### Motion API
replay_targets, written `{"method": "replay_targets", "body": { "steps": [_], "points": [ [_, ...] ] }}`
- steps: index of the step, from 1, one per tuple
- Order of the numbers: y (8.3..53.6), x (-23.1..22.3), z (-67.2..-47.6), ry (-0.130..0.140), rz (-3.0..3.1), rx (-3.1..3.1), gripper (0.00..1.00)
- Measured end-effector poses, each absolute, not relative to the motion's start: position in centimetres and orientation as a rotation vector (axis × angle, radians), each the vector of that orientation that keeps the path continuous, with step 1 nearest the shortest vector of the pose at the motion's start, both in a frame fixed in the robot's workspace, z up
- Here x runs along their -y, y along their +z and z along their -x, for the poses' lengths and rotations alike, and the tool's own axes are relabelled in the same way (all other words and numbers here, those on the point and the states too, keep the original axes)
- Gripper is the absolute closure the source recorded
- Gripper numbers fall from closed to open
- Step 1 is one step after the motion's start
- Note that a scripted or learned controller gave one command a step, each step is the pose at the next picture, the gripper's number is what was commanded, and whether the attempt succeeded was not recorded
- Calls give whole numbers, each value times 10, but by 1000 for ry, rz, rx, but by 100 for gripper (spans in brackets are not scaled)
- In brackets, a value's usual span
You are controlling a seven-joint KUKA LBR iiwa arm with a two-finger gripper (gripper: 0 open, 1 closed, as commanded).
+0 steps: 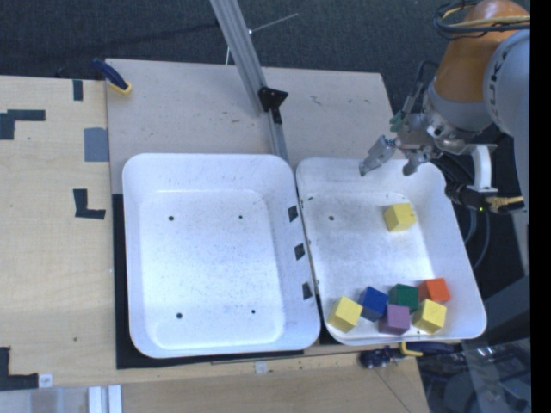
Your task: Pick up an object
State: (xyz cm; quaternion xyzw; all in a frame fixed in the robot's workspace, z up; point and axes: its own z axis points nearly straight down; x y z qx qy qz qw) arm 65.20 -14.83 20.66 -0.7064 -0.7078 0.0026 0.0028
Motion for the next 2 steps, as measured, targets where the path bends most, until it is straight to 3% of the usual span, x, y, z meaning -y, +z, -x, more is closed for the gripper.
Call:
{"method": "replay_targets", "body": {
  "steps": [2],
  "points": [
    [90, 144, -656, 9, 2215, 2220, 0]
  ]
}}
